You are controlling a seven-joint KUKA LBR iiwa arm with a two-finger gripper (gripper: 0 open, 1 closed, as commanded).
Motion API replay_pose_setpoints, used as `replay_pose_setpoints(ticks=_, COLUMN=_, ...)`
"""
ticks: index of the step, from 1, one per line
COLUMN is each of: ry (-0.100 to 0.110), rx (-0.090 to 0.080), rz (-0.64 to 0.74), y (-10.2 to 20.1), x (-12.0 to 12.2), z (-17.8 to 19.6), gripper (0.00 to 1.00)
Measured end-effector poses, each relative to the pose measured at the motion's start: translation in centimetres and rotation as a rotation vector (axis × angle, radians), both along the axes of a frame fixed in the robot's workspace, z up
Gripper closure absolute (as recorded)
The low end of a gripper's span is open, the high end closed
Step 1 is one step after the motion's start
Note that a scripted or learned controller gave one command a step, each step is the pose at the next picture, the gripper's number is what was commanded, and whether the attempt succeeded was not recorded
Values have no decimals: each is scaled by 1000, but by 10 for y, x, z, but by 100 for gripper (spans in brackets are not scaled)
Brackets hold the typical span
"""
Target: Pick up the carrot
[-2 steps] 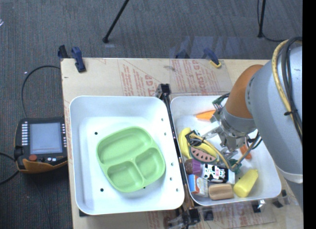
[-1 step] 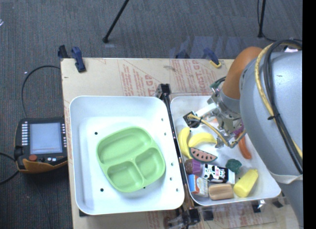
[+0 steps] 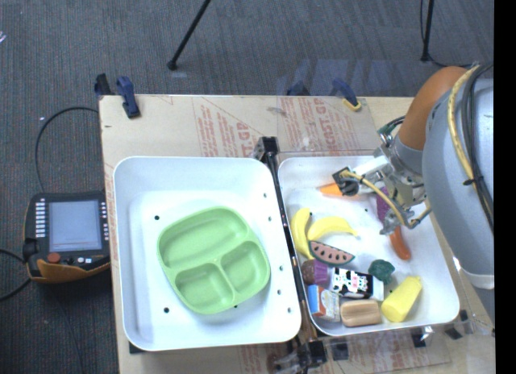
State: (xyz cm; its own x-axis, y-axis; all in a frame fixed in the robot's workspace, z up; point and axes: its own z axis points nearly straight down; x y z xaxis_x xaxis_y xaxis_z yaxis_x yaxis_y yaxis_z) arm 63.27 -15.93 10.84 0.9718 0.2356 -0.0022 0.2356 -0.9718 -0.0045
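The carrot (image 3: 329, 190) is a small orange cone lying near the back left of the right bin (image 3: 439, 272), pointing left. My gripper (image 3: 396, 219) hangs low over the right side of that bin, to the right of the carrot and apart from it. Right under the gripper lies an orange-red stick-shaped thing (image 3: 401, 244), and a purple piece (image 3: 382, 201) shows by the gripper's left side. Whether anything is gripped is hidden by the wrist.
The right bin also holds a banana (image 3: 322, 227), a watermelon slice (image 3: 331, 252), a milk carton (image 3: 351, 283), a dark green item (image 3: 381, 268), a yellow bottle (image 3: 401, 299) and a tan bread piece (image 3: 360, 313). The left bin (image 3: 137, 195) holds a green divided plate (image 3: 213, 259).
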Motion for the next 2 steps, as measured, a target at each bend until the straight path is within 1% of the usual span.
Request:
replay_pose_setpoints(ticks=1, ry=4, rx=4, rz=-35, y=61, x=3, z=-23, gripper=0)
replay_pose_setpoints(ticks=2, ry=5, rx=3, rz=-38, y=75, x=4, z=-22, gripper=0)
